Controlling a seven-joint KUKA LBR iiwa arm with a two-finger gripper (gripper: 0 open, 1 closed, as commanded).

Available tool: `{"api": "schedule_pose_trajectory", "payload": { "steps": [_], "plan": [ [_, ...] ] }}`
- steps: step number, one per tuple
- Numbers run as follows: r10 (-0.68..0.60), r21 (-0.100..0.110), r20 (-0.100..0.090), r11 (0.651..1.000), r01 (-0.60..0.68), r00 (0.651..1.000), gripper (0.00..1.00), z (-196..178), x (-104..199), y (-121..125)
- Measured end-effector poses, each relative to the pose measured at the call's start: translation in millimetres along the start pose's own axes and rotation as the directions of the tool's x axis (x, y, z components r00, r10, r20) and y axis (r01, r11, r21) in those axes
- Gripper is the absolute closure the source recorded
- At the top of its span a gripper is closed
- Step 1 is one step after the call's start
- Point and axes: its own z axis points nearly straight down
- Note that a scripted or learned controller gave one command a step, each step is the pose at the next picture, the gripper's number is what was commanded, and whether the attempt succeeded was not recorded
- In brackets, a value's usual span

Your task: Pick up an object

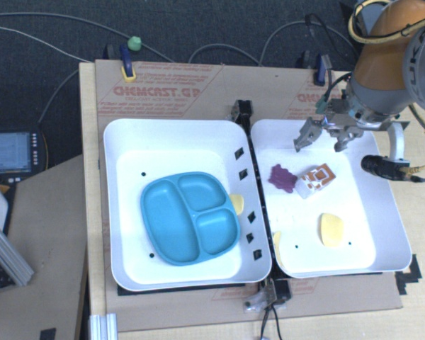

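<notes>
My jaws [323, 134] hang over the upper part of the right bin [384, 250], spread apart with nothing between them — the two dark fingers [304, 136] splay out to either side, clear of everything below. My grey wrist and the orange band above it come in from the upper right corner.

Below and slightly left of my jaws lies a purple object [282, 178], crumpled in shape, on the white floor of the bin. Just beside it, to its right, sits a small brown-and-white block [316, 178], tilted at an angle; the two look close, but I cannot tell whether they touch. Lower in the same bin, well apart from those, rests a pale yellow piece [331, 229].

The left bin [120, 190] holds a blue divided plate [190, 217] with three compartments. A small yellow item [236, 204] peeks out at the plate's right edge, near the wall between the bins.

Both bins sit side by side on the desk [170, 83], a brown board with red lettering — a blue clamp [128, 68] grips its top edge.
</notes>
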Motion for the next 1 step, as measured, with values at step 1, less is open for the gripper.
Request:
{"api": "schedule_pose_trajectory", "payload": {
  "steps": [1],
  "plan": [
    [-0.003,-0.015,0.002,1.000,0.003,1.000,0.00,-8.6,0.3,2.9]
  ]
}}
